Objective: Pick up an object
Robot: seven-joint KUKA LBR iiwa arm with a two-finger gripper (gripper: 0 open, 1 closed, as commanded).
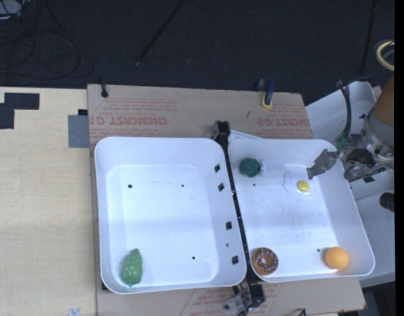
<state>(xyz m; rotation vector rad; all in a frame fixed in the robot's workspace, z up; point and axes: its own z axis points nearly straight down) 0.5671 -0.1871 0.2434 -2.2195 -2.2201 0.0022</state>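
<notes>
The shallow white left bin (109, 176) is lying on a brown cardboard sheet (155, 110), which is covering the pale wooden bench (37, 209). Most of this bin's floor is lying bare, giving wide room; a bumpy green leaf-shaped toy (131, 267) is resting in its near left corner, close against the left wall. A black clip strip (231, 203) is running along the seam where the two bins are touching.

In the shallow white right bin (360, 242), a dark green round ball (250, 168) is sitting near the far left corner, a brown ring-shaped doughnut toy (264, 261) is lying at the near edge by the seam, a small yellow round piece (302, 187) is resting toward the far right, and an orange ball (336, 258) is sitting in the near right corner. The middle of this floor is lying open.

The grey two-finger gripper (333, 163) is hanging over the far right edge of the right bin, its fingers spread apart and gripping nothing; the yellow piece is lying just beside the nearer finger.

Red lettering on the cardboard is showing upside down and is too blurred to read surely. A blue and yellow clamp (267, 94) is gripping the cardboard's far edge.
</notes>
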